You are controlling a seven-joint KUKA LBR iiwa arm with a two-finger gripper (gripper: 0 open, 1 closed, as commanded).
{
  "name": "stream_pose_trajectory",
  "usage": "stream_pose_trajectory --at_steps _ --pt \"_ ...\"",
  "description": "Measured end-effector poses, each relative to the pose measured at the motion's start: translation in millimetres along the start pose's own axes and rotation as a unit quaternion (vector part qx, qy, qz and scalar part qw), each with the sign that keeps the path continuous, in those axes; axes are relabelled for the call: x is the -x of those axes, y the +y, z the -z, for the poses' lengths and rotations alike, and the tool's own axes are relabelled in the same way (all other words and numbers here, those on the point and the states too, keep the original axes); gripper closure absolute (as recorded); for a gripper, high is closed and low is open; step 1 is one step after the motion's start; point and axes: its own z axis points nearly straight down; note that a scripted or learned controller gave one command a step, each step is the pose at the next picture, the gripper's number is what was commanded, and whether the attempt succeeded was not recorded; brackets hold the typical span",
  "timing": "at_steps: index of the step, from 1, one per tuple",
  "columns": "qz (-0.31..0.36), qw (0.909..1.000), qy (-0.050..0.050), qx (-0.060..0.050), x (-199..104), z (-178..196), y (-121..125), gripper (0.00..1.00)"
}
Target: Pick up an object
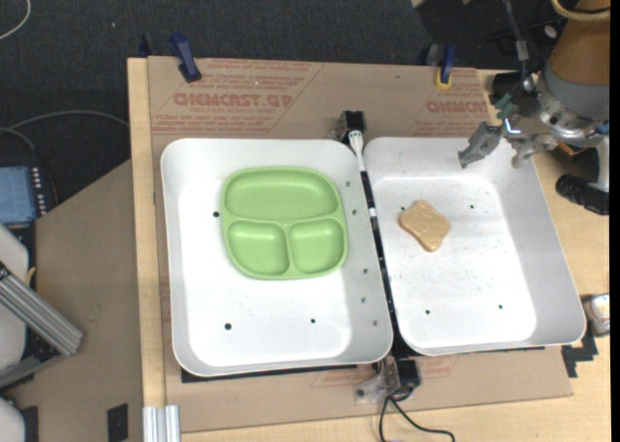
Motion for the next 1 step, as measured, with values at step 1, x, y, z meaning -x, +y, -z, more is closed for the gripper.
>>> stream_pose_trajectory --at_steps 1 --pt "-0.002 1.0 0.0 -0.002 29.4 11.6 -64.5 0.0"
